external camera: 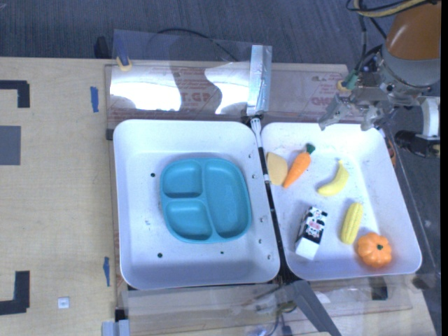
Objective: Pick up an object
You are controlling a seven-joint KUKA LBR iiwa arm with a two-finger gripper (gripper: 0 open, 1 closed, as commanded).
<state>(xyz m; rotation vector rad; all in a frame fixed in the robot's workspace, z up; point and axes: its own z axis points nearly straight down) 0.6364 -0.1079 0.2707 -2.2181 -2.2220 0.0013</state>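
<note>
Left bin: blue divided tray, centred. Right bin: carrot beside a pale yellow piece; banana; corn cob; orange pumpkin; black-and-white carton. Gripper above the right bin's far edge, nothing seen in it.

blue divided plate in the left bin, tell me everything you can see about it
The light blue divided plate looks like smooth moulded plastic, a rounded rectangle with soft corners. Raised ridges split it into three compartments: two smaller ones on the view's left, one above the other, and one long one on the right. All three hold nothing. It lies flat and right side up, turned slightly askew, near the middle of the left shallow white bin, resting on the bin's floor and clear of its walls. Nothing else touches it.
</note>
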